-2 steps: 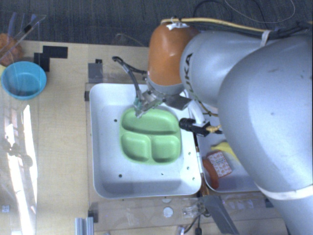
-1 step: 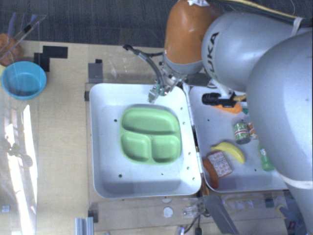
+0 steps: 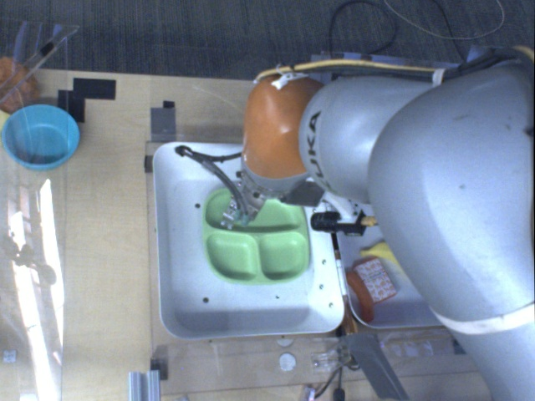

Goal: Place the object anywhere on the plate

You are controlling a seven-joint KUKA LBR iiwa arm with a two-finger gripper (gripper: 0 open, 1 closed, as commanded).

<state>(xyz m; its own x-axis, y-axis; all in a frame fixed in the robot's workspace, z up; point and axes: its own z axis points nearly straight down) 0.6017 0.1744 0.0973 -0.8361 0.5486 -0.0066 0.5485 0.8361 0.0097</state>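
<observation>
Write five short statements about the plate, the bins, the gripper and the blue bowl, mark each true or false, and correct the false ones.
1. The green plate lies in the left white bin. True.
2. The plate is one flat surface with no dividers. False: ridges split it into compartments, two of them side by side along its near edge.
3. The gripper is over the plate's far left part. True.
4. The blue bowl sits inside the left bin. False: it stands on the wooden bench, far to the left of that bin.
5. The right bin holds a red package. True: it lies near the bin's left wall, partly under the arm.
</observation>
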